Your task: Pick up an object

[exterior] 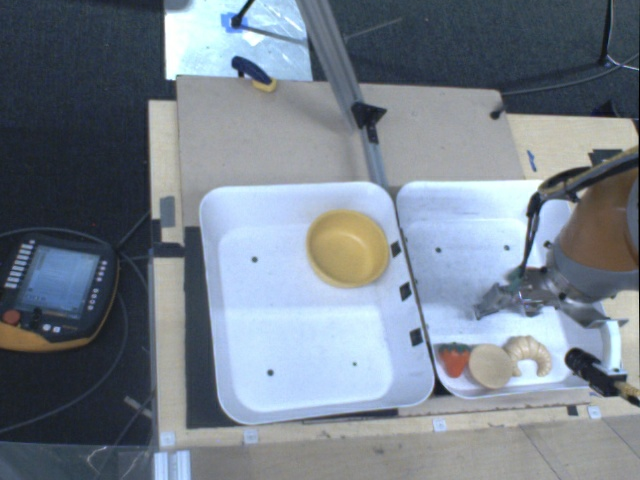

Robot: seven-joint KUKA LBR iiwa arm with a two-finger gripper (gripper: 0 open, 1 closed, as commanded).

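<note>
- The hand (486, 308) hangs over the right bin (450, 218), a little right of its middle and pointing left. Whether it is apart or together cannot be told at this slant. Nothing shows in its grasp.
- The arm (600, 233) comes in from the right across the bin's right rim and covers that side of the bin.
- Three small things lie in a row along the near wall of the right bin, all nearer than the hand and apart from it.
- At the left of the row is a red fruit (455, 358) with a green top.
- In the middle is a round tan disc (490, 366), close against the fruit.
- At the right is a pale croissant-shaped piece (530, 353), just beside the disc and closest to the arm.
- The floor of the right bin between the hand and its left wall is bare.
- A yellow bowl (347, 248) sits upright in the left bin (270, 348), toward its far right corner, well apart from the hand, with the two bin walls between them.
- A slanted metal pole (335, 58) comes down to the surface (440, 138) just beyond where the bins meet.
- A blue and yellow clamp (252, 71) lies at the far left edge of the surface.
- A control pendant (52, 288) with a screen rests on the floor (80, 88), left of the surface.
</note>
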